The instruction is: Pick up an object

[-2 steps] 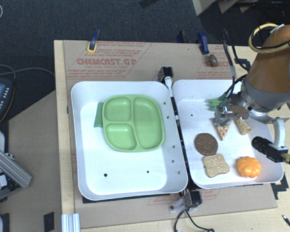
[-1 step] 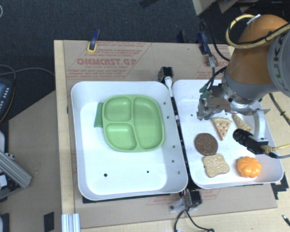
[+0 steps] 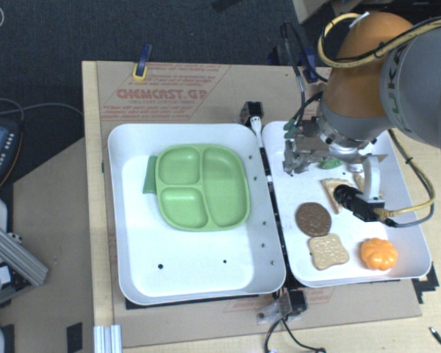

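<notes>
Objects for picking all lie in the right bin (image 3: 419, 219), and I count four I can be sure of: one round brown cookie (image 3: 313, 218), one pale square cracker (image 3: 328, 251), one orange pumpkin-shaped piece (image 3: 378, 254), and one tan wedge (image 3: 332, 190) partly hidden behind my black cable fitting. A scrap of green (image 3: 331, 165) shows just under my wrist; I cannot tell what it is.

My end effector (image 3: 303, 155) hangs over the far-left part of that same bin, low and close to its floor. Whether it is spread or pressed together I cannot tell from this angle, and nothing is visibly pinched in it.

The relation that matters — every clear target lies on the near side of me, toward the camera. The cookie is nearest, almost straight down the view from my tip; the cracker sits just beyond it, touching or nearly touching. The pumpkin piece is farthest, off toward the bin's near-right corner. The cookie is round, so it has no long axis to line up with.

The left bin (image 3: 125, 219) holds one green divided plate (image 3: 203, 185), well apart from me.
</notes>
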Tool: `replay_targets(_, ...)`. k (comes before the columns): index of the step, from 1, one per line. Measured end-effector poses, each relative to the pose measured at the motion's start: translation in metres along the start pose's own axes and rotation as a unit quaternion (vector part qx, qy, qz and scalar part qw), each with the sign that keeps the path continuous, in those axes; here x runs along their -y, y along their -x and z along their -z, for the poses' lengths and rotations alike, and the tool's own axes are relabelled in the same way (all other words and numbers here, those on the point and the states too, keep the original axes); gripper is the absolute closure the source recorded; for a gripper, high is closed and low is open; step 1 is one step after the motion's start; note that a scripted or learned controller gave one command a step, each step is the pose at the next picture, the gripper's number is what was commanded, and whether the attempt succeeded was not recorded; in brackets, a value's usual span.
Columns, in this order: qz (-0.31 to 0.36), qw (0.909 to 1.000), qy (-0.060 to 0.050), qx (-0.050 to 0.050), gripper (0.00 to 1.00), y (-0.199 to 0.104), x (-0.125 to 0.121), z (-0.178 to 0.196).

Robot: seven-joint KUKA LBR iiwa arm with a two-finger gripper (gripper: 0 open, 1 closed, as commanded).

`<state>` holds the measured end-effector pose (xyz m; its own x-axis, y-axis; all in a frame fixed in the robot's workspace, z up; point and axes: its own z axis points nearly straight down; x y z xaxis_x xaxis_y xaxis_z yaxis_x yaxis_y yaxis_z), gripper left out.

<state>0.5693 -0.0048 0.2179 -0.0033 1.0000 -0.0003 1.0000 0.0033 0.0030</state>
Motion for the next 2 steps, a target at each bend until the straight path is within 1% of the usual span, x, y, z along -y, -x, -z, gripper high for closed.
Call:
replay_targets(1,0.0,1.0,0.0,0.0,1.0,-0.0117,-0.0093,0.0135)
replay_targets(2,-0.002,1.0,0.0,0.001,1.0,-0.0078,-0.0101,0.0136)
